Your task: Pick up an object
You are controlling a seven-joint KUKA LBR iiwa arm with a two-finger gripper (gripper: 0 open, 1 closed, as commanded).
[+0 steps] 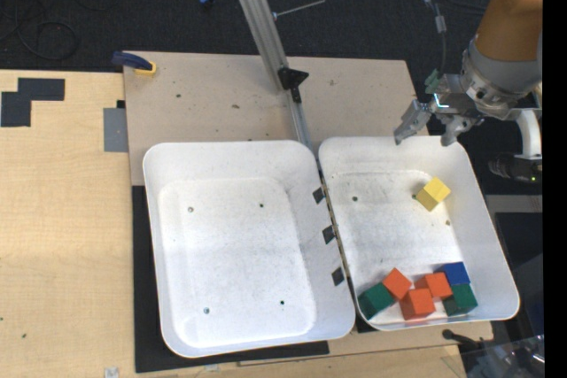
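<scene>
My gripper (431, 130) hangs over the far edge of the right bin (483, 217), its two grey fingers spread apart with nothing between them. A yellow cube (431, 194) lies in that bin, a short way below and in front of the gripper. At the bin's near end sits a cluster of blocks: three orange ones (416, 291), a blue one (455, 273) and two dark green ones (376, 300).
The left bin (159, 190) lies beside the right one, with black clips (329, 234) along the shared rim. A slanted aluminium post (261, 22) rises behind the bins. A light wooden tabletop (62, 208) extends left.
</scene>
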